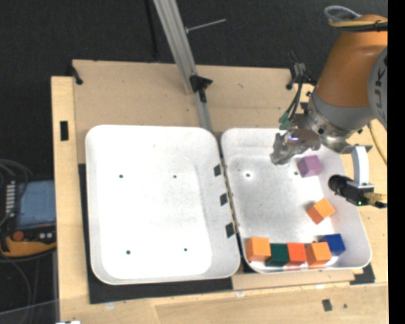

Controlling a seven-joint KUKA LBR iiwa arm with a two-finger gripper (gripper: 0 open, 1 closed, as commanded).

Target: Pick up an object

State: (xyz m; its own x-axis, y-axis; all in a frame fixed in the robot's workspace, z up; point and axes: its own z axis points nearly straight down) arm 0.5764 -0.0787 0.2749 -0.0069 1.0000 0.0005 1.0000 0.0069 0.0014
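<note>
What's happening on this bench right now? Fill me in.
A grey and orange arm reaches in from the right over the right bin, its tool low near the bin's upper part, just left of a purple block. Nothing is visibly held. An orange block lies alone further down, and a row of orange, green and blue blocks lines the near edge. The left bin sits beside it.

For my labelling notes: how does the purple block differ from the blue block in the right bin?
The purple block lies alone near the bin's far side, beside the gripper; the blue block ends the row of blocks along the near wall. The purple one is pale, the blue one deep. Both are small cubes.
</note>
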